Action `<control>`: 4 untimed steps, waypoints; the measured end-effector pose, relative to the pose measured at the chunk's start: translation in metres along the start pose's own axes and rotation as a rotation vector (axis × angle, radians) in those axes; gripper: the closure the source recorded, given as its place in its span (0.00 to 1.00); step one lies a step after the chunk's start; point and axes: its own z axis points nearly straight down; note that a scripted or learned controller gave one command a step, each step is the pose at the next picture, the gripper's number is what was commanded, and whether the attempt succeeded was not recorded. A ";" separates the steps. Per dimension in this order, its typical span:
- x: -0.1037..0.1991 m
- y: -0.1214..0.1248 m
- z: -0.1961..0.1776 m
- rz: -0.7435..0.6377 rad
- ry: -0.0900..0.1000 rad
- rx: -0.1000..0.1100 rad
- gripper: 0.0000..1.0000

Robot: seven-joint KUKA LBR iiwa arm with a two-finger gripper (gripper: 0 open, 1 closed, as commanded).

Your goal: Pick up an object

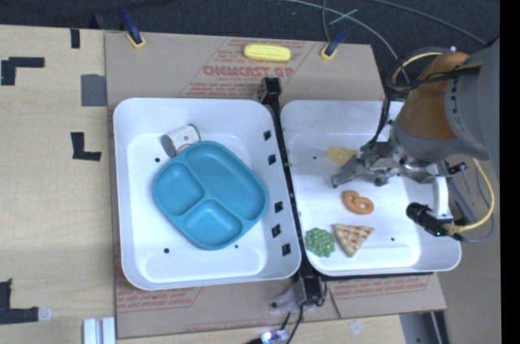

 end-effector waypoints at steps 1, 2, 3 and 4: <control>-0.001 0.001 -0.012 0.000 -0.003 -0.004 1.00; 0.002 0.002 -0.054 0.000 0.001 -0.003 1.00; 0.001 0.000 -0.097 0.001 0.001 -0.004 1.00; -0.005 0.008 -0.145 0.000 0.000 -0.005 1.00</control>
